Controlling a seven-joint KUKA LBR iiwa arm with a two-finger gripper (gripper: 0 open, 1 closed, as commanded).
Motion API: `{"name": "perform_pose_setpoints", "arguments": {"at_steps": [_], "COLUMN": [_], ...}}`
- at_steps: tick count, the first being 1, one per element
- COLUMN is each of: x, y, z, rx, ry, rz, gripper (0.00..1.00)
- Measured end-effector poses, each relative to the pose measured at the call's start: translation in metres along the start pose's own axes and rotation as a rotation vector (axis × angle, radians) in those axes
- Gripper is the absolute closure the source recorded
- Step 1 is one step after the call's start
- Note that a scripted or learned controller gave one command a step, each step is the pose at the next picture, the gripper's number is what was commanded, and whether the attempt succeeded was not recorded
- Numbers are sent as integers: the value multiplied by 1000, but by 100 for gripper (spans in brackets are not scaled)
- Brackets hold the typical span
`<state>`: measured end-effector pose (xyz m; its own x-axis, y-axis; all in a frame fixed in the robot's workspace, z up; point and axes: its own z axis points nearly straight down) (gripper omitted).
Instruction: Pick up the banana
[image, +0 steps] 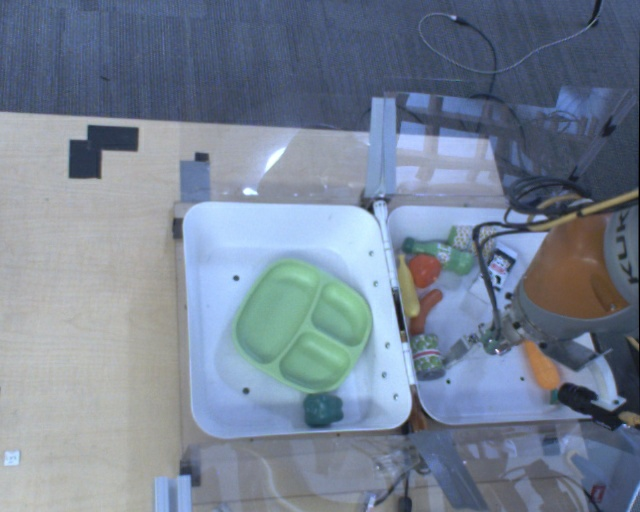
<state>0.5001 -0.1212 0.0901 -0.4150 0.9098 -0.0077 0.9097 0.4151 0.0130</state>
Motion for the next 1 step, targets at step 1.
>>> {"name": "perform_pose_setpoints", "arguments": {"at_steps": [1], "x": [-21], "y": [67], "z": [1], "rx": [3], "ry": [2], "rz": [60], "gripper": [0]}}
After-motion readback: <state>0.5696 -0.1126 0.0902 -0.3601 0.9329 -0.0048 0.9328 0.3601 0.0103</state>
